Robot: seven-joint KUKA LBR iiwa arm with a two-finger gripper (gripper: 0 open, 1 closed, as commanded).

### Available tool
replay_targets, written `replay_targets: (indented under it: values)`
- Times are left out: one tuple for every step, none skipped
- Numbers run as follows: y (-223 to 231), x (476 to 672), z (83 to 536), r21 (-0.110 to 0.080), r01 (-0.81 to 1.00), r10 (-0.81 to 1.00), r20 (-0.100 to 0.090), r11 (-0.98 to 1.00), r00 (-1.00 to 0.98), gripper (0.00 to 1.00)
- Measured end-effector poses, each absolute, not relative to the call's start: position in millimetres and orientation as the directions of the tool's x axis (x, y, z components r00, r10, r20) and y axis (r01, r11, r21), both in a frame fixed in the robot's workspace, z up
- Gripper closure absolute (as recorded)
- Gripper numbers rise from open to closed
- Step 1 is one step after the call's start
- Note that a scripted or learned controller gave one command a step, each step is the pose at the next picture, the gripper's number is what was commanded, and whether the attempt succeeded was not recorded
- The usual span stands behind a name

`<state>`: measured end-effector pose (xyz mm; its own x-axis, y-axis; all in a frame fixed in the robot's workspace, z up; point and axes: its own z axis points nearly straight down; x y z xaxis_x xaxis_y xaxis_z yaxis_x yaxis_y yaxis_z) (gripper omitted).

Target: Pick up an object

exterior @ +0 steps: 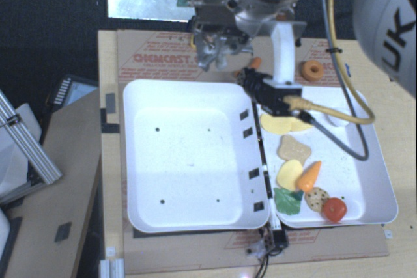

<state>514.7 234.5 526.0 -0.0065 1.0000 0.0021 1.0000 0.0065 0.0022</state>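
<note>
The gripper (218,52) hangs at 12 o'clock, above the cardboard beyond the left bin (140,140); finger state: cannot tell. The right bin (378,185) holds the pickable objects: yellow slice (281,124), cracker (294,150), lemon-shaped piece (288,174), carrot (310,175), green leaf (287,200), cookie (316,198), tomato (334,209). A doughnut (313,70) lies at 1 o'clock.

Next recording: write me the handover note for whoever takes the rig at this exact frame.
End effector: above the bench behind the bins' far edge, nothing visibly in it.
Right bin: yellow flat piece, cracker, yellow fruit, carrot, green leaf, cookie, tomato.
Donut lies on the bench outside the bins.
Done: nothing picked.
Left: reach over the right bin, grasp one item, lift.
</note>
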Motion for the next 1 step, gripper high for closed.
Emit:
replay_targets:
  values:
    - [234.0, 494.1, 535.9, 0.002, 1.000, 1.000, 0.002, 0.006, -0.006, 1.00]
